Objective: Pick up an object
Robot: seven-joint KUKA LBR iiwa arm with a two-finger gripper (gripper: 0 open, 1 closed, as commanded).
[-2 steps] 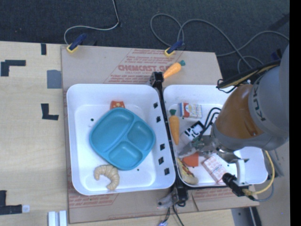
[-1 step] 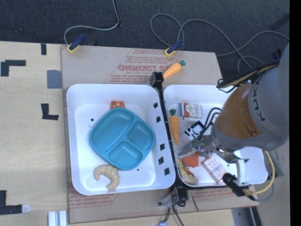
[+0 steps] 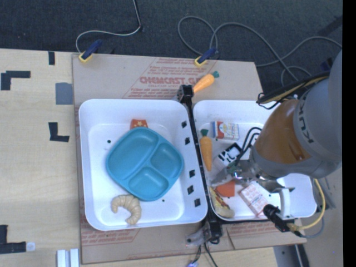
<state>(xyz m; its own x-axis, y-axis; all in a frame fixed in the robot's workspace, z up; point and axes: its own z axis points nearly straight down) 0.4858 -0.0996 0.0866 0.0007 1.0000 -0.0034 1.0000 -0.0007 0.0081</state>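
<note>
Overhead, the grey KUKA arm (image 3: 311,132) with its orange band (image 3: 281,135) reached in from the right and covered much of the right bin (image 3: 303,204). Its gripper (image 3: 236,171) hung low over the middle of that bin, among the objects; whether the fingers were apart or together could not be told, since the wrist hid them.

Both white bins sat side by side on a sheet of brown cardboard (image 3: 161,79) laid on the wooden bench. The left bin (image 3: 92,149) held a blue divided plate (image 3: 146,163) near its middle, tilted at an angle. A toy croissant (image 3: 127,207) lay near the bin's near-left corner, just beside the plate. A small red and orange item (image 3: 139,124) peeked out from behind the plate's far edge.

Inside the right bin, a toy carrot (image 3: 206,152) lay along the left wall, next to the divider. A small white carton (image 3: 225,130) rested at the far side. A red object (image 3: 226,189) sat just beside the gripper, on its near side, with a pale pink packet (image 3: 253,198) to its right and a bun-like toy (image 3: 222,206) against the near wall. Another carrot (image 3: 203,83) lay on the cardboard beyond the bins.
</note>
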